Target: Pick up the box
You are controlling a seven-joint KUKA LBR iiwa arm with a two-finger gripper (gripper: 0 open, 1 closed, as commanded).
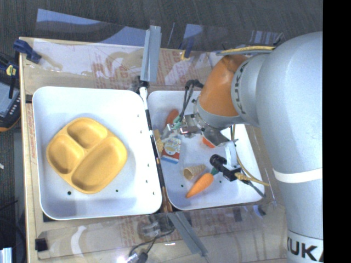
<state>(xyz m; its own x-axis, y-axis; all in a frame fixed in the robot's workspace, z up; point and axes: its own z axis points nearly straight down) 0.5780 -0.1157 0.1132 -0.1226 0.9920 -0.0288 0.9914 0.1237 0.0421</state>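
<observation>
Nearest the camera is the grey arm (285,125), which fills the right side of the view. Its orange band (219,92) curves above the wrist over the right bin.

Furthest left, the left bin (55,100) holds one thing, a yellow plate (86,155) with three compartments. It lies flat, a little left of the bin's middle and apart from every wall.

The two bins touch along a shared edge, and both sit on the printed bench top (82,59).

In the right bin (230,196), the box (171,148) is a small white carton with red and blue print. It sits near the bin's left wall, about halfway down it.

The gripper (178,127) hangs just above the box in the view, at the wrist's left end. Whether it touches the box cannot be told, nor whether it is open or closed, because its tip is a blur of green and grey.

A red, elongated thing (172,116) lies just beside the gripper on the far side. Below the box, toward the near wall, lies a pale cone (191,172). An orange carrot (199,185) lies tilted just beside it, with its green end pointing up and to the right. A small orange-red object (208,142) is partly hidden under the wrist and too covered to name.
</observation>
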